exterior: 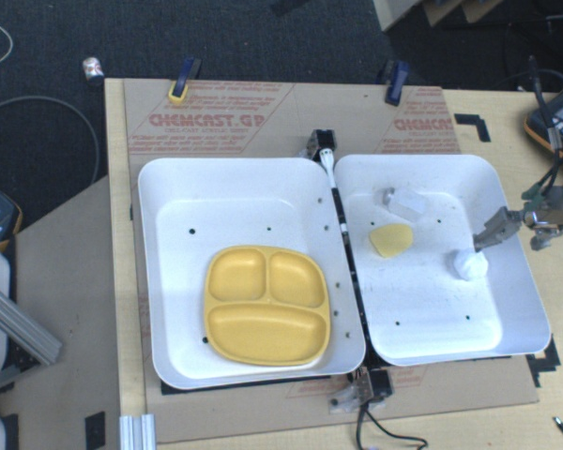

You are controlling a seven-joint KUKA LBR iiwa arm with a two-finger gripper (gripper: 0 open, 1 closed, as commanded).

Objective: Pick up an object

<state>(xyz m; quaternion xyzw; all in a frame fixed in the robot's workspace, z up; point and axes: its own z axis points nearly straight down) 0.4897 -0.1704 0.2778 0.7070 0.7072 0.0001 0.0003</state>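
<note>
Starting at the left of the frame, I see the left bin point(159, 214) carrying a yellow divided plate point(266, 305) in its lower middle, lying flat with its three compartments facing up. I read it as a broad, low thing that sits stable there and gives two fingers little edge to take hold of, so I would not choose it as my target.

Moving across the seam where the two bins meet, the right bin point(432, 326) holds the smaller pieces. A pale yellow lump point(391, 241) lies in its upper left part, and just above and to the right of it sits a clear, glassy-looking piece point(405, 204) that I can barely make out against the white floor. Further right, near the bin's right wall, there is a small white object point(469, 266).

At the right edge of the frame, about mid-height, the gripper point(495, 230) reaches in over the bin's right rim, its dark tip slanting down toward the white object and ending just above and beside it. I cannot tell whether it is spread or closed; nothing I see sits in its grasp. My judgement is that the white object is the candidate for pickup, since it lies nearest the tool.
</note>
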